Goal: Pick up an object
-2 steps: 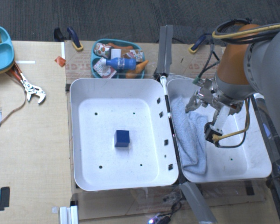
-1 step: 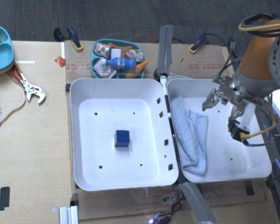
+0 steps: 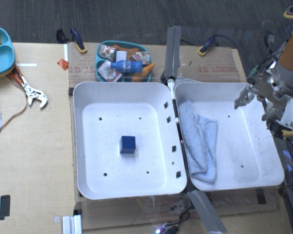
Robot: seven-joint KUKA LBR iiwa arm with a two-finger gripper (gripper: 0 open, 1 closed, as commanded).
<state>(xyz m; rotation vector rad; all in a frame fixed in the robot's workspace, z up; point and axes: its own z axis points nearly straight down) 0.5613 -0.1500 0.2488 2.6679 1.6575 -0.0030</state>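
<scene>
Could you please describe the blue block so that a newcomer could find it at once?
Look at the left bin of the two white ones. The blue block sits alone near its middle, a small dark cube unlike the pale towel in the right bin.

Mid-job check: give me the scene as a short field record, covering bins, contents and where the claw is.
left bin: one blue cube, near the middle of the floor
right bin: grey-blue towel, crumpled along its left wall
claw: over the right bin's upper right edge, apart from both items
held: nothing seen in the claw
behind the bins: small blue bowl of assorted items
bench left: wrench
</scene>
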